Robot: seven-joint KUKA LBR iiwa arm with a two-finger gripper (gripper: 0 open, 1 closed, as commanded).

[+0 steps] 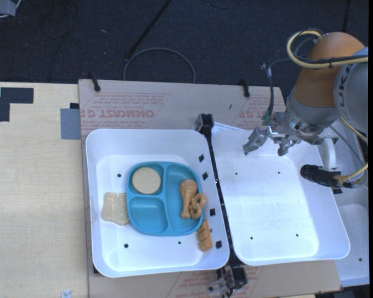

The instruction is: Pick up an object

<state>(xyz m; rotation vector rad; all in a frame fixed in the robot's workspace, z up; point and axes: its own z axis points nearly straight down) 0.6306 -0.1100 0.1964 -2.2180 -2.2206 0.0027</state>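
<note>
Tan stick (pixel 204 236) by blue tray (pixel 150 219), left bin (pixel 105 160).
Tray w/ round cookie (pixel 146 180) & pretzel (pixel 191 198); pale piece (pixel 115 208) beside. Gripper (pixel 271 144) over right bin (pixel 286 228) top edge, fingers spread, nothing btwn.

The arm (pixel 336 73) runs off the right edge; small items by the tray (pixel 163 198) seem blurred.

Around the blue tray (pixel 154 219), the left bin (pixel 96 166) offered little room: a pale toast piece (pixel 115 208) touched the tray's left edge, and a brown chunk (pixel 204 236) lay against its right corner by the black divider (pixel 214 185). Beyond that divider, the right bin's (pixel 273 210) floor lay open.
</note>
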